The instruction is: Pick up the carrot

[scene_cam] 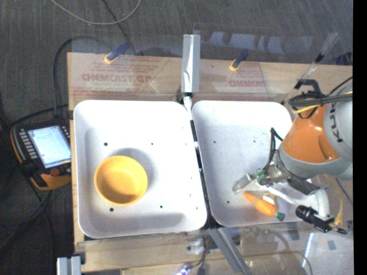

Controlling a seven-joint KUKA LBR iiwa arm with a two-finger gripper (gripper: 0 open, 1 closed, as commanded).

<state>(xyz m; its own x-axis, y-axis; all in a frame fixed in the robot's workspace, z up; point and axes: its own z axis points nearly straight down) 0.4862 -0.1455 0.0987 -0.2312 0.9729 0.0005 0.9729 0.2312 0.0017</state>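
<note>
The carrot point(261, 204) lies in the right bin point(229, 130) near its front right corner. It is orange, with a small green stub at its right end. My gripper point(253, 190) hangs low over the carrot's left end, reaching in from the right. It is open, one finger point(239, 184) pointing left and the other lying just above the carrot. Nothing sits between the fingers. The orange band of the arm point(307, 142) rises behind the gripper.
A yellow bowl point(120, 179) sits in the left bin point(137, 116), left of centre. A raised rim point(196, 153) divides the two bins. The carrot is close to the right bin's front wall. A teach pendant point(46, 150) lies off the bench at far left.
</note>
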